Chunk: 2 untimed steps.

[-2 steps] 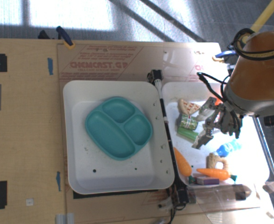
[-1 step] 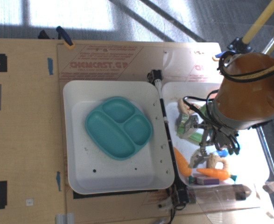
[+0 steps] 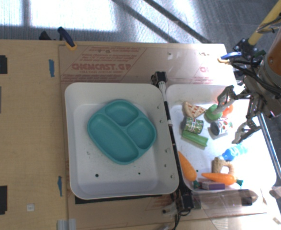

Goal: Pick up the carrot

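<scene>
An orange carrot (image 3: 219, 178) with a green tip lies near the front edge of the right bin (image 3: 269, 171). A second orange, carrot-like piece (image 3: 186, 166) leans against that bin's left wall. My gripper (image 3: 235, 115) hangs over the bin's back right part, well behind both orange pieces. Its fingers (image 3: 225, 97) are spread open, and nothing is gripped between them. A red and green toy (image 3: 217, 111) and a small grey tin (image 3: 219, 127) lie just left of it.
The right bin also holds a waffle slice (image 3: 194, 109), a green can (image 3: 193, 125), a green stick (image 3: 194, 139), a blue bottle (image 3: 234, 152), a tan pretzel (image 3: 221, 165) and a purple block (image 3: 212, 186). A teal divided plate (image 3: 122, 131) sits in the left bin (image 3: 78, 166).
</scene>
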Each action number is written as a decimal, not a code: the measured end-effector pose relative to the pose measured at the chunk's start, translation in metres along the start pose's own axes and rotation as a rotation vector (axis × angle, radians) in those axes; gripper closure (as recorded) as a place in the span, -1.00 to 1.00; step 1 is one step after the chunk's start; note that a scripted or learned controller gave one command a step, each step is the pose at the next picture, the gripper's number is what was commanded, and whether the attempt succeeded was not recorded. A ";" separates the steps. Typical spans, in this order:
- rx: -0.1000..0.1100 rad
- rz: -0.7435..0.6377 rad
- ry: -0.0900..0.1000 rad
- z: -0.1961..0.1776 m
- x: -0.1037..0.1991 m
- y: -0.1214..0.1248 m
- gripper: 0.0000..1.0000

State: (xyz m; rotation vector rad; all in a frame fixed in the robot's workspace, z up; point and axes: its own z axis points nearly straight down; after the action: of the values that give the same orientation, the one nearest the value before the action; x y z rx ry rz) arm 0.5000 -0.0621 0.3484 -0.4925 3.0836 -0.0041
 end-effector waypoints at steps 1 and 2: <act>-0.014 -0.638 0.013 0.072 -0.006 0.034 -1.00; -0.017 -0.924 0.011 0.137 0.005 0.056 -1.00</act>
State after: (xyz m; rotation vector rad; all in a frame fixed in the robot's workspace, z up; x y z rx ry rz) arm 0.4802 -0.0110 0.2109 -1.8249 2.5539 0.0058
